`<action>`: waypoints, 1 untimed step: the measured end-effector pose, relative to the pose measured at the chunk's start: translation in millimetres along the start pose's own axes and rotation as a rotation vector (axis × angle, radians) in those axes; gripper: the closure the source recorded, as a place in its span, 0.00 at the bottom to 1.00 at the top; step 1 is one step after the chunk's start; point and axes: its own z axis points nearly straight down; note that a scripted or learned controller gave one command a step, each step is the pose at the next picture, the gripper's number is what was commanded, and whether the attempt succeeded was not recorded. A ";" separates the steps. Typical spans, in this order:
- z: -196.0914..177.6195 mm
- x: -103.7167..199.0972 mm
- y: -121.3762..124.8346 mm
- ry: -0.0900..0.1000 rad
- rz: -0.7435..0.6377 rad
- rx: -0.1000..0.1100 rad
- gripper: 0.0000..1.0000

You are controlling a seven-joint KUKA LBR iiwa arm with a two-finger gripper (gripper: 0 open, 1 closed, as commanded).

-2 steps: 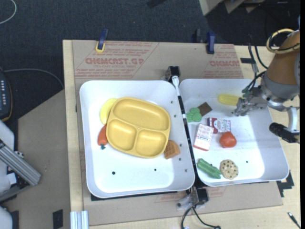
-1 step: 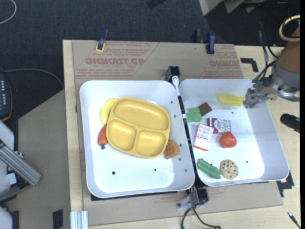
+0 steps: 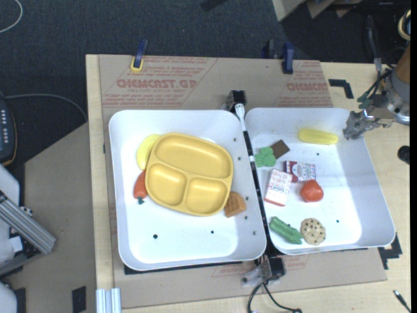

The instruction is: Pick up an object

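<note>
- Toy corn cob [image 3: 318, 136]: lies in the right bin [image 3: 365, 194], near its far edge.
- Gripper [image 3: 357, 125]: at that bin's far right rim, beside the cob, apart from it; finger state: cannot tell.

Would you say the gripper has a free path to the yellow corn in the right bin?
Probably yes: the gripper sits at the right bin's upper right edge, and the yellow corn lies nearby with nothing between them.
</note>
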 end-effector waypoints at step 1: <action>-33.2 -0.7 1.4 0.000 -0.001 0.001 1.00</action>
